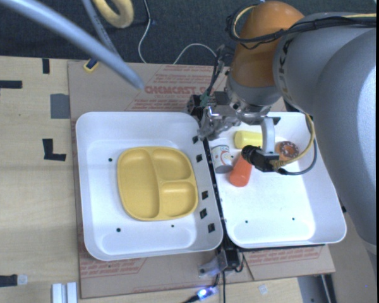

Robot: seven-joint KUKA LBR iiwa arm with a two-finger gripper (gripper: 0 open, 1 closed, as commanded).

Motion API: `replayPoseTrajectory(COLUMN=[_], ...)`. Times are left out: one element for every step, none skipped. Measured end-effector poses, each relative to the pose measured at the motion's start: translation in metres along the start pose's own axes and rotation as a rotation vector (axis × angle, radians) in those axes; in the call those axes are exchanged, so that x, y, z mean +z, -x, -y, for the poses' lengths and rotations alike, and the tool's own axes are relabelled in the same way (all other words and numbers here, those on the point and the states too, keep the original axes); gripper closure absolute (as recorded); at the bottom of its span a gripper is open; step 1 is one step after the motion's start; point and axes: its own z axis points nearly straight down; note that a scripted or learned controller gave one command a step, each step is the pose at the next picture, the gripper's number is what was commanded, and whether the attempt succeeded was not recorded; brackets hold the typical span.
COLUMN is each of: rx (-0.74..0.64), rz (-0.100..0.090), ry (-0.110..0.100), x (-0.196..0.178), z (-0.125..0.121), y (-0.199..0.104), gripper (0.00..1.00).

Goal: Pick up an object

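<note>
Claw (210, 122) low over the far end of the wall between the two bins; open or closed, cannot tell. Arm (341, 74) enters from the right, wrist bent steeply down, orange band (265, 40) uppermost. Near the claw, in the right bin (284, 223): small white can (222, 158), orange cup (240, 172), yellow block (246, 137), brown ring (287, 148). Left bin (95, 169): yellow divided plate (156, 183).

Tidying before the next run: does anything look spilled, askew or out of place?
Nothing spilled or broken. The yellow divided plastic plate sits slightly skewed in the left white bin; the orange cylinder in the right white bin lies tilted.
</note>
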Motion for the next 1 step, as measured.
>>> replayPoseTrajectory(rx=[0.001], rz=[0.001], ry=[0.001], x=[0.004], z=[-0.0143], y=[-0.0464], gripper=[1.0])
